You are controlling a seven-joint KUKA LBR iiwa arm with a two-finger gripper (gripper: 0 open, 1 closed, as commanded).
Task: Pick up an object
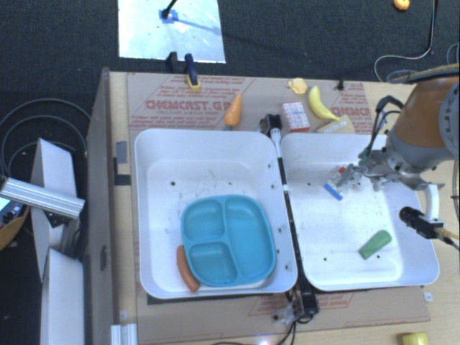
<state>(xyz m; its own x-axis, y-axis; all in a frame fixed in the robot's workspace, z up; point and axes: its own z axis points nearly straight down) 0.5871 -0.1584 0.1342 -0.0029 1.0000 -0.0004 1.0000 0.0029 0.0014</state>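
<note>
Whether my jaws are apart or together I cannot tell; my gripper (350, 175) is small and blurred where it hangs low over the upper part of the right bin (413, 275). Just beside its tip, on the bin floor, lies a small blue object (333, 190), and I cannot say if I am touching it. Nothing sits visibly between my jaws, so I judge the pick not yet made. A green block (375, 244) rests well apart, lower right in the same bin. Over in the left bin (154, 192) a blue divided tray (228, 240) lies with an orange sausage-shaped piece (187, 267) against its lower left edge. By my reckoning the approach is about done; closing, gripping and lifting are all left
</note>
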